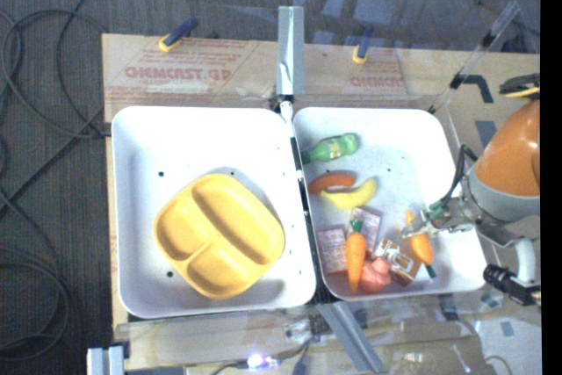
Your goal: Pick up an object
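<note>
The divided tray (219,234) lies in the left bin (140,136). The right bin (413,132) holds the banana (351,192), with the carrot (355,256) nearer the front.

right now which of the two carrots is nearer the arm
The smaller carrot at the right bin's right side, next to the arm's wrist. The longer carrot lies farther left, mid-bin, beside the pink packet.

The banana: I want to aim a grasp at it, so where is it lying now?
The banana lies in the right bin, toward its left-centre, just below the hot dog and above the upright carrot.
</note>
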You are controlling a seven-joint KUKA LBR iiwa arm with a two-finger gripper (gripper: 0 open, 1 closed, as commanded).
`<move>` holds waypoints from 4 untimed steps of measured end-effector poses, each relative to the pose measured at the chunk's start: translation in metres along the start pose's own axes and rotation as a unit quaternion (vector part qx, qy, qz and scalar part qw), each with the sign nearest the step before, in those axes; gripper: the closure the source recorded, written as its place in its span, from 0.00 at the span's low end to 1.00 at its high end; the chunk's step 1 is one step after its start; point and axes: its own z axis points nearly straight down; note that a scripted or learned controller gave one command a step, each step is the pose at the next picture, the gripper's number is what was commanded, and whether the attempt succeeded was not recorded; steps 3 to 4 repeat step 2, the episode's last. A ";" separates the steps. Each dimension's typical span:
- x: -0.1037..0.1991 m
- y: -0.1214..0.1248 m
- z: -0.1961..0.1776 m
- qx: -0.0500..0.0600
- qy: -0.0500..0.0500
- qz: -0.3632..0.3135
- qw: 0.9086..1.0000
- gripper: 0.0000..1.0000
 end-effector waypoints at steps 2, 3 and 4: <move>0.019 0.091 -0.077 0.004 -0.004 0.038 0.999 1.00; 0.019 0.091 -0.077 0.004 -0.004 0.038 0.999 1.00; 0.019 0.091 -0.077 0.004 -0.004 0.038 0.999 1.00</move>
